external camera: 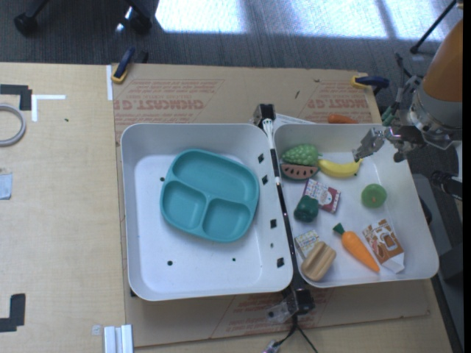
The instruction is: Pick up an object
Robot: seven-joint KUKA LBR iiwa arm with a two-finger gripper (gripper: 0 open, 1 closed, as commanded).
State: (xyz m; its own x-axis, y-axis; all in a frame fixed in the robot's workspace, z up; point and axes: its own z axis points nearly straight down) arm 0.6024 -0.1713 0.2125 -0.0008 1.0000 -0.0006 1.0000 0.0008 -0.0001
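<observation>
The right bin (423,219) holds several toy foods. A yellow banana (340,168) lies near its back, beside a green bunch (300,154) and a watermelon slice (299,171). A green round fruit (374,195) sits toward the right wall. A carrot (357,248), an orange-and-white carton (384,245), a bread roll (318,262), a dark green piece (306,209) and a printed packet (321,195) lie nearer the front. My gripper (384,148) hangs over the bin's back right corner, just right of the banana, open with nothing between its fingers.
A teal divided plate (210,195) lies in the left bin (140,256). A ridge with black clips (278,212) joins the two bins. Both stand on a cardboard sheet (169,98). The arm's orange band (447,65) is at the right edge.
</observation>
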